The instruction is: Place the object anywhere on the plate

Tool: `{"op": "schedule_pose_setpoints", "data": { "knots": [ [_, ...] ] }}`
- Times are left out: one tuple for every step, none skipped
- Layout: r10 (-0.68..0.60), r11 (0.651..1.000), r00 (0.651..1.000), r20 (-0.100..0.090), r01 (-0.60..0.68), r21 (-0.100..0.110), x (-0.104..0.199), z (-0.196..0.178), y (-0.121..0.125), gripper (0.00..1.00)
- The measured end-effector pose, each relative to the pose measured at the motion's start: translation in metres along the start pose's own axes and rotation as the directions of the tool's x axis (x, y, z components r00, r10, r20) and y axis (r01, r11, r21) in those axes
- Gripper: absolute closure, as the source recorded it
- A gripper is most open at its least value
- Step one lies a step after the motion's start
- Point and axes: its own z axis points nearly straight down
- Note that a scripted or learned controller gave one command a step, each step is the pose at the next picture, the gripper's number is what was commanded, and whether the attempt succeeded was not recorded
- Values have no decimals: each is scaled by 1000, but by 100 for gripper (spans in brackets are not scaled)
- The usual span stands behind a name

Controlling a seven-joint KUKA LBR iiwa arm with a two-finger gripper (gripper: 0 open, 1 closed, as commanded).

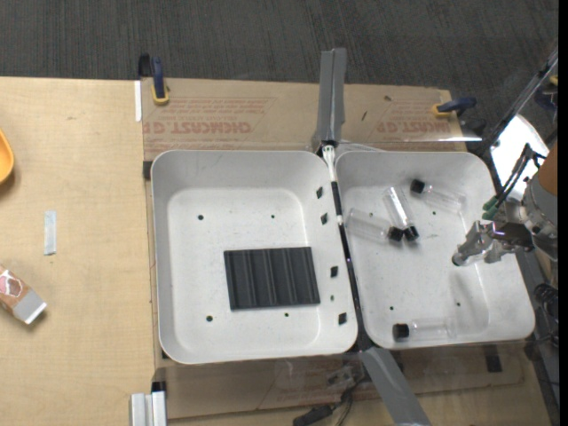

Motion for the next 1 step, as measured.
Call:
{"op": "schedule_pose_setpoints", "data": {
  "knots": [
    [-78,997,997,-1,78,1,65,8,3,100]
  ]
}}
